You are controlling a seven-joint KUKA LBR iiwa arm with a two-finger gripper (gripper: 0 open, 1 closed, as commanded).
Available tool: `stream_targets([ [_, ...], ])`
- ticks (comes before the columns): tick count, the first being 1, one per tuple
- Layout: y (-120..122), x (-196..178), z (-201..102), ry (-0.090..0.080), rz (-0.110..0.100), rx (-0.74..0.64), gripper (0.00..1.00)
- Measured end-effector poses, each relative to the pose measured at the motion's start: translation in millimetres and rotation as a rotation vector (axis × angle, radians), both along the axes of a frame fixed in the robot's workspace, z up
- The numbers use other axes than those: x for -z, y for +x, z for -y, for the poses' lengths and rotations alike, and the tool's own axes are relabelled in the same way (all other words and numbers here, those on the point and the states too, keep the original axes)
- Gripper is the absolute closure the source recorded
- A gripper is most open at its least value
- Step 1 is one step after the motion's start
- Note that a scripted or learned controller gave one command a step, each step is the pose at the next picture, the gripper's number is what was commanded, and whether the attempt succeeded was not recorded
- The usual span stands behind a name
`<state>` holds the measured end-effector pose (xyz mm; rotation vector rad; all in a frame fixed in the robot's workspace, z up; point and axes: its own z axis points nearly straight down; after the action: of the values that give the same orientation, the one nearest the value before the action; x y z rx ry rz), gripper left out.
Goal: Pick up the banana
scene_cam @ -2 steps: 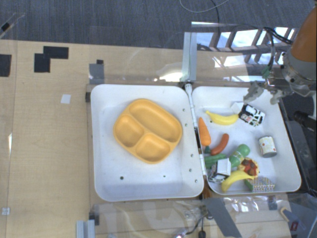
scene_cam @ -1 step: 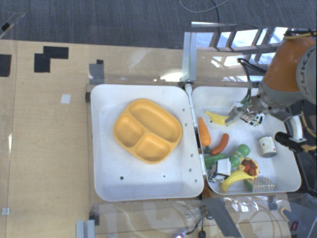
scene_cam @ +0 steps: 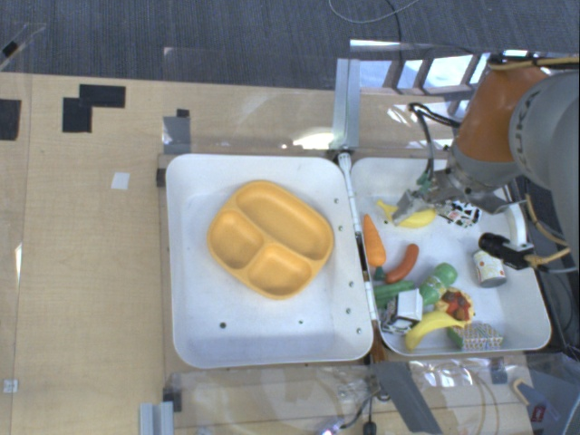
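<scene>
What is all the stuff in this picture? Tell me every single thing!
Bins: two, white, side by side on the bench.
Divided plate: one, yellow, in the left bin.
Bananas: two, yellow, right bin; one at the top by the gripper, one at the bottom.
Carrot: one, orange, right bin's left side.
Sausage: one, red-orange, beside the carrot.
Green toys: a few, green, middle of the right bin.
Small cup: one, white, right bin's right side.
Arm: one, grey with orange band, over the right bin.
Gripper: one, over the top banana.
</scene>
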<state>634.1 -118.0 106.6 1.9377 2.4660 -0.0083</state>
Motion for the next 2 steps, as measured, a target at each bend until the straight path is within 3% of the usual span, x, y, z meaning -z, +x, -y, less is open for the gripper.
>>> stream_targets([
  [1,3.0,-14.0,1.0,-0.005,0.011,-0.004,1.00],
  [2,2.8,-13.7,0.8,-0.005,0.010,-0.004,0.00],
])
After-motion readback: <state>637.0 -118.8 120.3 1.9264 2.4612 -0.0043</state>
